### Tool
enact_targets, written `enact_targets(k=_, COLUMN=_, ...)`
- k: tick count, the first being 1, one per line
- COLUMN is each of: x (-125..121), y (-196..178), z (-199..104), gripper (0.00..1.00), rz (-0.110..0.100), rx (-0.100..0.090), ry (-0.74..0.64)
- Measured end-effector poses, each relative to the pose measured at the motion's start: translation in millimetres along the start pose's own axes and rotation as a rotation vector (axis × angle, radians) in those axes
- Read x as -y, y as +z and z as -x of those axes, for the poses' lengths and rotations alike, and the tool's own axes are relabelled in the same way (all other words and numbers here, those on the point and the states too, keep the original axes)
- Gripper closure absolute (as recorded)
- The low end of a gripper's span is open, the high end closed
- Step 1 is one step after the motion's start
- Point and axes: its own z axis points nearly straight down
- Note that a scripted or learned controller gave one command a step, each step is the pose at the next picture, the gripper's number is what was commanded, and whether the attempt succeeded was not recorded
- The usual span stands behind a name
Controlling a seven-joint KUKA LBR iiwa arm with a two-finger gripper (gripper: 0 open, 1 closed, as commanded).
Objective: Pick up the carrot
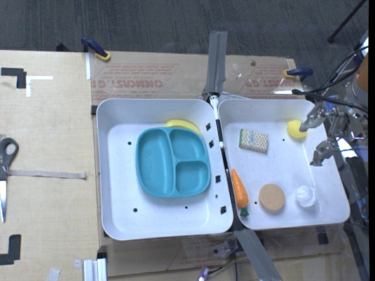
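Note:
The carrot [239, 191] is orange with a green stub at its near end. It lies along the left wall of the right bin [275, 113], close to the front. My gripper [314, 140] hangs over the right edge of that bin, well to the right of the carrot and farther back. Its two fingers stand apart, open, with nothing between them. One fingertip [306, 124] is right beside a small yellow ball [295, 129]; the other points down toward the bin's right wall.
In the right bin also lie a patterned packet [253, 140], a round tan disc [272, 196] and a small white lump [304, 196]. The left bin [117, 174] holds a teal divided plate [174, 161] with a yellow object [183, 124] behind it. Scissors [6, 157] lie at the far left.

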Motion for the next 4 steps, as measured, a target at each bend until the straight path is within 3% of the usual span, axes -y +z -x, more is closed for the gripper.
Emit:
enact_targets(k=1, x=13, y=-75, z=-37, gripper=0.0, rz=-0.001, rx=0.004, ry=-0.541)
enact_targets(k=2, x=34, y=-13, z=-55, gripper=0.0, rz=0.0, rx=0.002, ry=-0.648)
enact_targets(k=3, x=28, y=108, z=-63, gripper=0.0, rz=0.004, rx=-0.001, ry=-0.998)
enact_targets(k=4, x=-4, y=115, z=-76, gripper=0.0, rz=0.003, rx=0.0, ry=-0.978)
